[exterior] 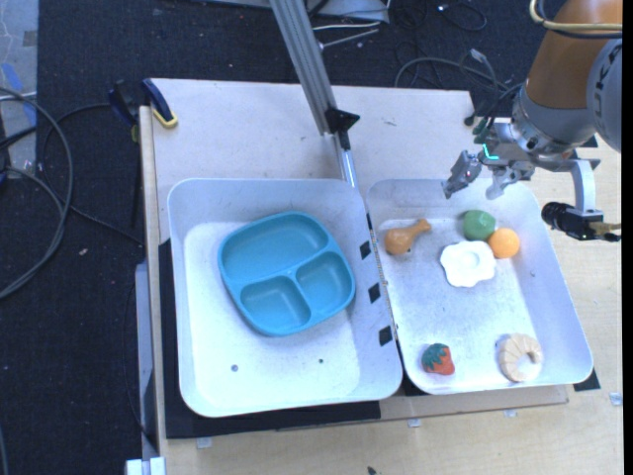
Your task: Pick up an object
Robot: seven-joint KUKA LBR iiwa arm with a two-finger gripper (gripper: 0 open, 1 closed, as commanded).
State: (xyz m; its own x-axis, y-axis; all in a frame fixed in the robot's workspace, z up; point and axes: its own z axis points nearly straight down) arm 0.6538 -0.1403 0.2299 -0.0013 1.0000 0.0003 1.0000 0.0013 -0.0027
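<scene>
The right bin (pixel 554 305) holds several toy foods: a tan chicken drumstick (pixel 405 236), a green ball (pixel 479 225), an orange ball (pixel 504 242), a white fried egg (pixel 467 264), a red strawberry (pixel 438 359) and a beige pastry (pixel 519 356). My gripper (pixel 479 177) hangs over the bin's back edge, above and just behind the green ball. Its fingers are spread apart with nothing between them.
The left bin (pixel 198 364) carries a blue divided plate (pixel 286 272). A slanted metal pole (pixel 312 57) rises from the seam between the bins. Cables lie on the dark floor behind and to the left of the bench.
</scene>
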